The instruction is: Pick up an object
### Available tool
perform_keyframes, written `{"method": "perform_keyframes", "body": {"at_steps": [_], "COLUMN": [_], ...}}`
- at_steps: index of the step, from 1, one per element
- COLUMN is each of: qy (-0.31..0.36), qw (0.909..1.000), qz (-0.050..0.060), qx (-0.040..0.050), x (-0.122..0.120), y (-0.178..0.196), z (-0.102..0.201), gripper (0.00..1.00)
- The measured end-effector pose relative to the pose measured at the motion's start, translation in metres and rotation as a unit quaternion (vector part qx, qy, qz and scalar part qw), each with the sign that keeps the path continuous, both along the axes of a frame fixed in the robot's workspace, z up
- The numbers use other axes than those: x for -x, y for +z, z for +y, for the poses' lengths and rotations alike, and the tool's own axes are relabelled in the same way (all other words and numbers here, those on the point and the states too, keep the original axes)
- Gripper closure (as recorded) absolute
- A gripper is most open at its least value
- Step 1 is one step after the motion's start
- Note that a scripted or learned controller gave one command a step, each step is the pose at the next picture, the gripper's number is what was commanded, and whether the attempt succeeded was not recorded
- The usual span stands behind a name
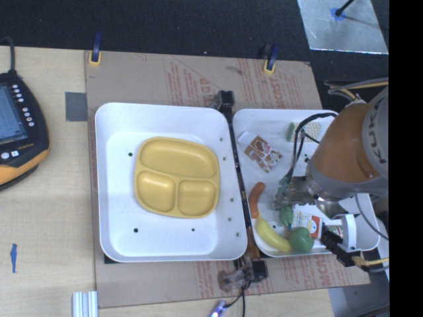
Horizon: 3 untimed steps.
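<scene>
1. Camera view: two shallow white bins sit side by side on a brown cardboard sheet [198,78] that covers the middle of the surface [46,243].
2. The left bin [112,236] holds a yellow divided plate [177,176], lying flat near the bin's centre with three compartments facing up.
3. The right bin [264,119] carries the small objects (all crowded toward its near half, apart from the packet).
4. A small snack packet [262,152] with a red and brown print lies toward the far left part of the right bin.
5. A reddish-orange sausage-shaped toy [255,199] lies along the right bin's left wall, about midway down.
6. A yellow banana [272,235] lies near the bin's near-left corner, just beside a green round object [301,239].
7. A white container with a red and green label [317,226] lies on its side close to the near edge, touching or nearly touching the green object.
8. The grey arm with its orange band [344,150] reaches in over the right half of the right bin.
9. The hand [289,197] hangs low above the cluster, between the sausage toy and the labelled container; whether it is open, closed, or gripping anything I cannot tell.
10. A teach pendant [16,134] with an orange rim rests at the surface's left edge.
</scene>
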<state>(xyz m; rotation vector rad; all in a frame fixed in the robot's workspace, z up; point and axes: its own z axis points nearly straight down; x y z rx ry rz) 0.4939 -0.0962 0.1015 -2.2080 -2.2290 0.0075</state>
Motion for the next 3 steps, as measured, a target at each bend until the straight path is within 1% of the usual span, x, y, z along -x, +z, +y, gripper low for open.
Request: {"method": "perform_keyframes", "body": {"at_steps": [1,2,3], "qy": [-0.003,-0.003,-0.003], "qw": [1.0000,1.0000,1.0000], "qz": [-0.002,-0.002,-0.002], "qx": [-0.0002,-0.0008,-0.0008], "x": [0.016,-0.040,-0.039], "y": [0.090,0.108,0.137], "z": [-0.034,0.020,0.091], "gripper": [1.00,1.00,1.00]}}
